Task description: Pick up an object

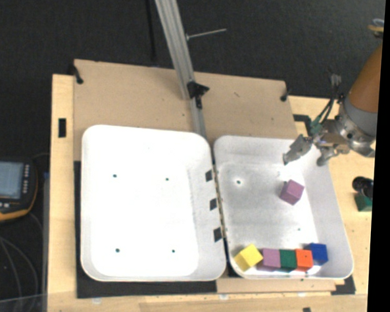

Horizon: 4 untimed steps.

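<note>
Tool [308, 151] open above tilted purple block [291, 191]

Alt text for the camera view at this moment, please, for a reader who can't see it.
The gripper hangs open over the far edge of the right bin, holding nothing, just above a lone purple block. Along that bin's near wall sit yellow, purple, green, orange and blue blocks in a row.
</note>
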Available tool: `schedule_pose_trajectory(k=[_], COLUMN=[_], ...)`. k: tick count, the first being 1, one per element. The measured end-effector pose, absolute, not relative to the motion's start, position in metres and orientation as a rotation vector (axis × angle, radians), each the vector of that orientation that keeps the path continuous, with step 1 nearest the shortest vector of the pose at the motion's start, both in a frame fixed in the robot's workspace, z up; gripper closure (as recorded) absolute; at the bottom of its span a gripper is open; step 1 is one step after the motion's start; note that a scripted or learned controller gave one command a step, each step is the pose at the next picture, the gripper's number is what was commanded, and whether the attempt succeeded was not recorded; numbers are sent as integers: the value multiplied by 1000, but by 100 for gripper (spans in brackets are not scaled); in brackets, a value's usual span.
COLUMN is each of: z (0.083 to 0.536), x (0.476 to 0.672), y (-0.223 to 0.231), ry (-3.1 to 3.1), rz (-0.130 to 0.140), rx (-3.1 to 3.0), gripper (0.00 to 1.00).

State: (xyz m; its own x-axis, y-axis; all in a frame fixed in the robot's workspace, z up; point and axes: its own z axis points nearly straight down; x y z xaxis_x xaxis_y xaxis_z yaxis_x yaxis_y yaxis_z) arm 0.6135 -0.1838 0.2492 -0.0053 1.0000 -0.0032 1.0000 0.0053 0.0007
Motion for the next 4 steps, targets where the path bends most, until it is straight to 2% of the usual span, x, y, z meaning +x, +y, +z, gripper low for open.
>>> schedule_pose_trajectory(k=[1, 3, 4], z=[93, 98, 200], x=[669, 670, 646], y=[-116, -119, -127], ry=[2227, 2225, 2214], rz=[-2, -2, 7], rx=[2216, 2214, 2217], gripper=[0, 0, 0])
